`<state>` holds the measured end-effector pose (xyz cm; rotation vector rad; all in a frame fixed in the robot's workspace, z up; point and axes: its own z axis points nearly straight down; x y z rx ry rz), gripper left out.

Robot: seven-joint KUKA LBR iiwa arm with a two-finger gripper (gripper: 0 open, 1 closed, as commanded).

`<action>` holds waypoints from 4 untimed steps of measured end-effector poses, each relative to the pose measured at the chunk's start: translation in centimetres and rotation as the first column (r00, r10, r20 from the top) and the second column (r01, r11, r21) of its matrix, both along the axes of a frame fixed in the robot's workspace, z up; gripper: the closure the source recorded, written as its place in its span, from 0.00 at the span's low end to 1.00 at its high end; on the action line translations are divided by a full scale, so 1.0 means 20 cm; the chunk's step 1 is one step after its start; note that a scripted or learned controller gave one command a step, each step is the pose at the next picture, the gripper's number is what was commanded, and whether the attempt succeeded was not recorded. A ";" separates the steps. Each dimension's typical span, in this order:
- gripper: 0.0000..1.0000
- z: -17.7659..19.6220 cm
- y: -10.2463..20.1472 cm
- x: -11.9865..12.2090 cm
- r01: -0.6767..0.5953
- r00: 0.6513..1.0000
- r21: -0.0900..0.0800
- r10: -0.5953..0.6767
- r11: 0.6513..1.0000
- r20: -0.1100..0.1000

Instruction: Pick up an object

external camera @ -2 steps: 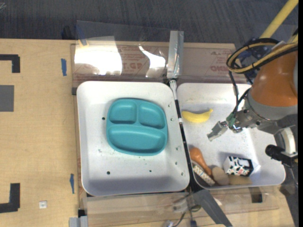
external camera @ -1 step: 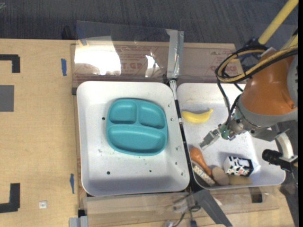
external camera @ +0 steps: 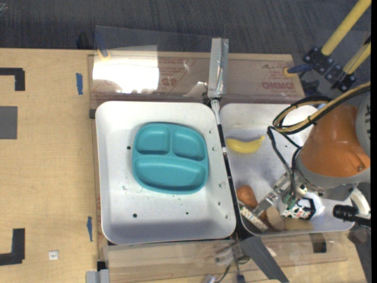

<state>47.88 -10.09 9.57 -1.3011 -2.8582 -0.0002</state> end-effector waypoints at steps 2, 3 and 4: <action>0.00 -0.04 -0.05 0.33 0.359 0.933 0.003 -0.359 0.933 0.012; 0.00 -0.04 0.01 0.55 0.390 0.921 0.002 -0.390 0.921 0.009; 0.00 -0.04 -0.01 0.75 0.464 0.886 0.001 -0.464 0.886 0.006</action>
